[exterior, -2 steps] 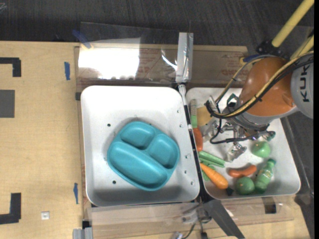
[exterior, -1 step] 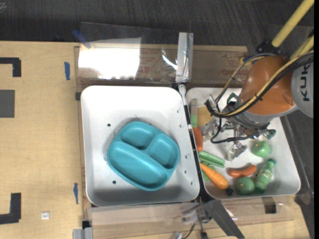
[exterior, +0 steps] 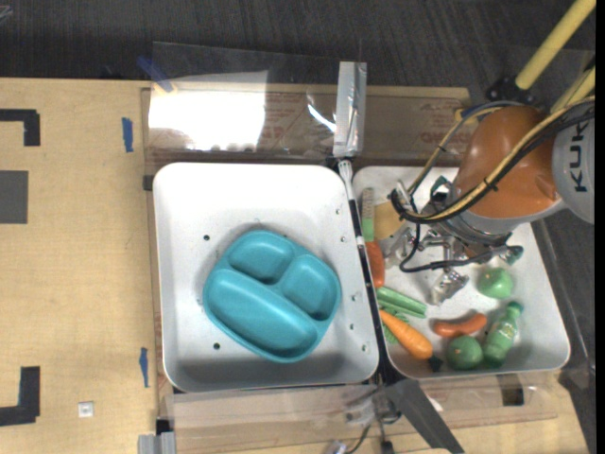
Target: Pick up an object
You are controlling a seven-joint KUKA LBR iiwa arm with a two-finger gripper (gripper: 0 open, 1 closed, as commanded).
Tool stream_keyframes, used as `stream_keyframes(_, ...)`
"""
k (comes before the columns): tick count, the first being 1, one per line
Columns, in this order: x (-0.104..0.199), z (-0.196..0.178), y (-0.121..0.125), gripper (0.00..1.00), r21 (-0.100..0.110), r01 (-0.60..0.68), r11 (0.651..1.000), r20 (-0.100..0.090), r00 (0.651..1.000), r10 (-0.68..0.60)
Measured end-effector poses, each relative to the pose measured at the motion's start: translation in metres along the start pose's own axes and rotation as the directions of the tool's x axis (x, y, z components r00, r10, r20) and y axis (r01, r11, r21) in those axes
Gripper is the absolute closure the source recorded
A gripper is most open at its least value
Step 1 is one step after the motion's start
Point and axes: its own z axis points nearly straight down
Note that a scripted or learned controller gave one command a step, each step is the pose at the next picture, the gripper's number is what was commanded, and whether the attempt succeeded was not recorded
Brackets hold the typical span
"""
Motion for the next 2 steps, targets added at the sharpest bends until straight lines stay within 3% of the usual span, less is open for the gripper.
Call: stream_keyframes(2, 0.0000, 0.0000, 0.0000, 0.00, 0.000, 0.000, 1.000, 0.000, 1.000, 0.000)
